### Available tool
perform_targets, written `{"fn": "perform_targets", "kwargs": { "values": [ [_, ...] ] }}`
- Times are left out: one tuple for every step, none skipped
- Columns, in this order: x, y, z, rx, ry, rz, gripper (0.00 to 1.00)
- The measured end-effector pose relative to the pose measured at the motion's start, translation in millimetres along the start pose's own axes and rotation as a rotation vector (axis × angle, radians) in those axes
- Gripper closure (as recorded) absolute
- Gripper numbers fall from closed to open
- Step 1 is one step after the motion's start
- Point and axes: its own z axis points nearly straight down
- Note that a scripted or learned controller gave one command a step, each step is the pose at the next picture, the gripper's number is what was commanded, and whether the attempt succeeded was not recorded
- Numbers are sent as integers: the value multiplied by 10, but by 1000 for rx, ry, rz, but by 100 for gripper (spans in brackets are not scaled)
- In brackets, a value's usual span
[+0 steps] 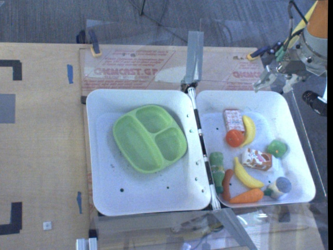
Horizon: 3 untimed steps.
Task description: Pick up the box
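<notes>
you're at the approach step: the hand (274, 80) hangs over the far right corner of the right bin (296, 134), above the rim, with nothing between its fingers. the two fingers look spread apart, pointing down.

there are two candidates for the box. one is a small red and white carton (257, 159) lying tilted near the middle of the right bin, touching the lower banana (244, 175). the other is a pinkish packet (232, 120) lying flat nearer the far wall, just beside the upper banana (250, 129) and touching the tomato (234, 138). i'd judge the carton the likelier target, but you can't be sure from here.

your next move calls for bringing the hand in toward the near side and lowering over the carton, with the fingers set across its short sides, clear of the banana against it.

the right bin also holds a green ball (277, 149), a carrot (246, 196), a green piece (216, 160) by the divider, and a small grey and white thing (281, 185) in the near corner. the left bin (104, 191) holds a green tray (150, 138) with three compartments, nothing in them.
</notes>
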Motion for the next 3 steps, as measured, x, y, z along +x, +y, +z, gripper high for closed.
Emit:
{"fn": "perform_targets", "kwargs": {
  "values": [
    [3, 11, -113, -4, -2, -2, 100],
    [5, 11, -112, -4, -2, -2, 0],
    [334, 220, 1469, 1, 0, 75, 0]
  ]
}}
